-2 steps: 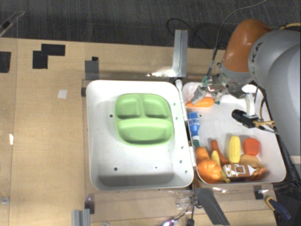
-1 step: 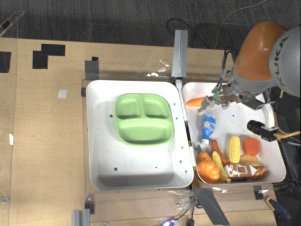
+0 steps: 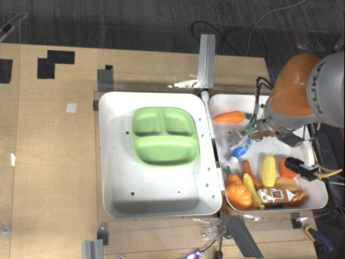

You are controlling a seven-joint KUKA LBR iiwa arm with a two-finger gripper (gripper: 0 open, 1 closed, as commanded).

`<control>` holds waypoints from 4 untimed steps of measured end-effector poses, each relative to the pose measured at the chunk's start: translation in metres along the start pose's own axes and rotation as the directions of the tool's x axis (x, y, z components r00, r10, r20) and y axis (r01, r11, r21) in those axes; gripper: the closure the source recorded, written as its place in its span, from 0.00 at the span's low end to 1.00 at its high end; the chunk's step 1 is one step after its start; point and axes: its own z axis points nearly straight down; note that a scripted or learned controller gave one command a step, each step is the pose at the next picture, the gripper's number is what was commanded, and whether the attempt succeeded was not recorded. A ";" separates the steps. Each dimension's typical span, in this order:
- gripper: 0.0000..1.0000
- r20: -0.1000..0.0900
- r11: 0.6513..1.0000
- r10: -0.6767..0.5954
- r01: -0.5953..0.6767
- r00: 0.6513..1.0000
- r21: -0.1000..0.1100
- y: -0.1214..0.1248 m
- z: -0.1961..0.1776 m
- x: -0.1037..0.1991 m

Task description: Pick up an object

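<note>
A grey robot arm with an orange band (image 3: pixel 294 85) reaches in from the right of the frame over the right-hand white bin (image 3: pixel 323 196), its pincer (image 3: pixel 257 129) low among a heap of toy food. How the pincer stands, wide or narrow, cannot be told from this slant, and nothing can be seen held in it.

The step in hand looks like the approach to a grasp. Just beside the pincer lie a carrot (image 3: pixel 228 117), at the bin's upper left, and a small blue-and-white bottle (image 3: pixel 240 150), below it. Further toward the lower right sit a corn cob (image 3: pixel 268 170), a banana (image 3: pixel 251 189), an orange fruit (image 3: pixel 237 195) and a brown packet (image 3: pixel 276 196), crowded and touching one another.

In the left-hand bin (image 3: pixel 110 198) a green sectioned tray (image 3: pixel 163 135) lies alone.

The next move probably calls for settling on one item, likely the bottle or the carrot, closing on it squarely, then lifting straight up clear of its neighbours.
</note>
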 end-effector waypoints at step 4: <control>1.00 0.002 0.994 0.109 -0.109 0.994 -0.010 0.080 -0.090 0.026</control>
